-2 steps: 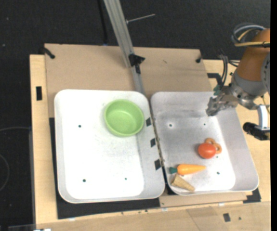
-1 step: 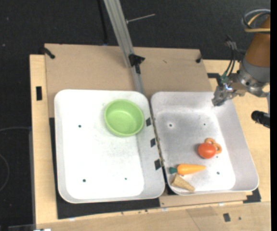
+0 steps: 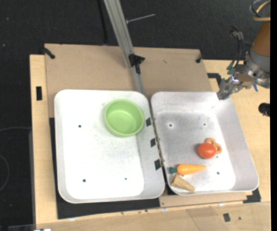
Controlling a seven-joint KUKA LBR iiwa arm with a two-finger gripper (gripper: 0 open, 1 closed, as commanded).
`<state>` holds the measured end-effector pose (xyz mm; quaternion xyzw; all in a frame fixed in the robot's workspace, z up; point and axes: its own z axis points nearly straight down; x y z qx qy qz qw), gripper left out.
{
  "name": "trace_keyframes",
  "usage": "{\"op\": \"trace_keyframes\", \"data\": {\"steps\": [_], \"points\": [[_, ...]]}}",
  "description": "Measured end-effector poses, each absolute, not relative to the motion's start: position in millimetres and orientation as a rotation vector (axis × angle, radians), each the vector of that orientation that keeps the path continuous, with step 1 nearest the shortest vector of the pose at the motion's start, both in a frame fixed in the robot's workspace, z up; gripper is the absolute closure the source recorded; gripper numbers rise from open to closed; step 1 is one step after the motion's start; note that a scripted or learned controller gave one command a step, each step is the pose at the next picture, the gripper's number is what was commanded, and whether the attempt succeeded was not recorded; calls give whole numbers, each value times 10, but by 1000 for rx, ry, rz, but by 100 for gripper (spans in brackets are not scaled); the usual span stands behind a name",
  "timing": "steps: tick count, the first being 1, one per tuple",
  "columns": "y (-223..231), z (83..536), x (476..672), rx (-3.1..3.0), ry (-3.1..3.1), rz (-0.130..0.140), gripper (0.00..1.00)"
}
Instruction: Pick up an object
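Gripper [image 3: 223, 92] above right bin's [image 3: 234, 129] far right corner, nothing seen in it; grip state unreadable. Tomato [image 3: 206, 150], carrot [image 3: 190, 168], wedge [image 3: 182, 182] lie in bin's near half; bowl [image 3: 124, 118] in left bin [image 3: 71, 143]. Best: centre over tomato, descend straight, avoid carrot.

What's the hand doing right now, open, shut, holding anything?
Hand: above the right bin's far right corner; open or shut cannot be told; nothing seen in it.
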<state>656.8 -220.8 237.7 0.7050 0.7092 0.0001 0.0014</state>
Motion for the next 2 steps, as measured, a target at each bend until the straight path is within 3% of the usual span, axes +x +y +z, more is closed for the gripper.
{"op": "trace_keyframes", "data": {"steps": [1,2], "points": [[-2227,2928,6578,2209,2223,5,100],[-1761,2789,6500,2216,2226,-1,100]]}}
